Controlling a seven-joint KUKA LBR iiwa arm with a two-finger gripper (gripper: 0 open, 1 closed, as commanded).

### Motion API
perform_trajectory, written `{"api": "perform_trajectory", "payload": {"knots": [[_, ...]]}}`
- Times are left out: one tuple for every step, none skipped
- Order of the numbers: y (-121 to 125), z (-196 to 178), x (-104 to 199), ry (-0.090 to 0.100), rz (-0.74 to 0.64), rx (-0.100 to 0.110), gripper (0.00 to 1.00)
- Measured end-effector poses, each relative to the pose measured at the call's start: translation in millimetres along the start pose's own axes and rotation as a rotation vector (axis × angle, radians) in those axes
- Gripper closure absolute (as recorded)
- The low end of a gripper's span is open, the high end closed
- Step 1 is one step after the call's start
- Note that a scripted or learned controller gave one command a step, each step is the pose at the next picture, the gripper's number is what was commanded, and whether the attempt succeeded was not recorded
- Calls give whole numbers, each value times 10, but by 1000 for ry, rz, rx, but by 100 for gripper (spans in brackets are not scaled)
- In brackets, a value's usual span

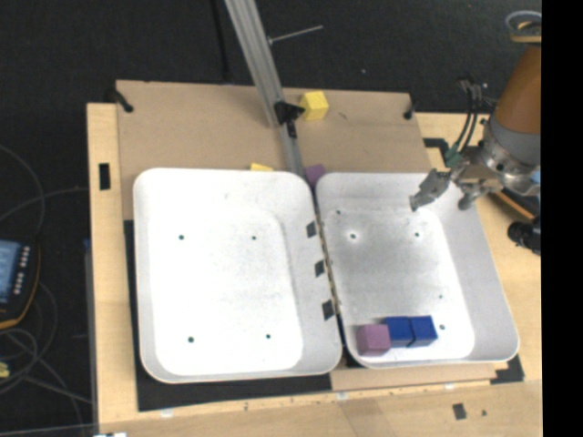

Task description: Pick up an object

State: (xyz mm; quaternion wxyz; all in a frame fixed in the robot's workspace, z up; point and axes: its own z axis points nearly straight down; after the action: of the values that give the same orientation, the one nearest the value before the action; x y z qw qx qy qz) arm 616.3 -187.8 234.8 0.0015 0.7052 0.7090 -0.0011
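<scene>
approach | gripper (448, 189) spread open, holding nothing, over right bin (483, 271) far edge | blue block (409, 330) at near wall, touching purple block (373, 338) | I'd descend on blue's free sides (wall crowds it)

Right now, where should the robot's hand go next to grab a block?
Probably toward the near end of the right bin: the gripper hovers over its far edge, open, while the purple block and blue block sit in the near corner.

Yellow block (315, 106) beside metal rail (258, 48)
</scene>
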Motion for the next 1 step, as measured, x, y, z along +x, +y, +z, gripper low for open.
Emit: {"api": "perform_trajectory", "payload": {"knots": [[36,467,81,2,1,3,0]]}}
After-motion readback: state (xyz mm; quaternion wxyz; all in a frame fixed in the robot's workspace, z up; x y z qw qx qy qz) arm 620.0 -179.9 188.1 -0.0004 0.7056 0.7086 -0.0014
